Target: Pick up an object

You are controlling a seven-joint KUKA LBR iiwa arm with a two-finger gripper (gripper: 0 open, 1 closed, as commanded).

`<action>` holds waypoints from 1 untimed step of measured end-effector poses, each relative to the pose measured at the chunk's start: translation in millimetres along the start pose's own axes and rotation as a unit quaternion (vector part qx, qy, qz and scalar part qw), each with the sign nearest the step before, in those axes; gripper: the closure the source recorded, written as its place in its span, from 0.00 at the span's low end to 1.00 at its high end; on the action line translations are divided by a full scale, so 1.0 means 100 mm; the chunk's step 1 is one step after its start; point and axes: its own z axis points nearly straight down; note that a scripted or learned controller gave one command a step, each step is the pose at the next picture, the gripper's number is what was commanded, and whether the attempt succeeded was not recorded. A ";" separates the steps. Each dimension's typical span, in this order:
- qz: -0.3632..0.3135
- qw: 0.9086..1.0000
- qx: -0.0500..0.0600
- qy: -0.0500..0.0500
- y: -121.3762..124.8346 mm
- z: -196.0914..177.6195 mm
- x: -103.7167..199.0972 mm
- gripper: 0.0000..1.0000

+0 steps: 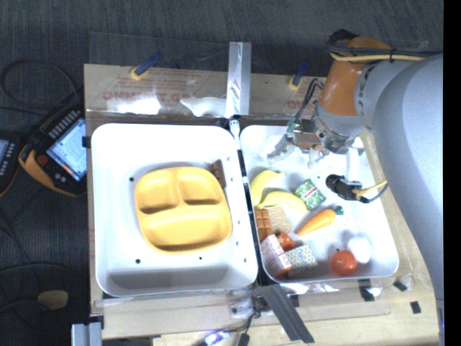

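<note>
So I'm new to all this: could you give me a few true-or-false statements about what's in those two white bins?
1. The yellow divided tray lies in the left bin. True.
2. The carrot lies in the left bin. False: it lies in the right bin, near the banana.
3. The tool is above the right bin's far end. True.
4. The tomato is in the tray. False: it sits in the right bin beside the white egg.

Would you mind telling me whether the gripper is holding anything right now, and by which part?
Nothing is held as far as the view shows: the gripper hangs over the right bin's far end, with no object between its jaws.
</note>
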 end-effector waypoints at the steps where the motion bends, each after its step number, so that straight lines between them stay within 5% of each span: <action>1: -0.081 0.997 -0.006 0.000 -0.65 0.20 -0.54 0.00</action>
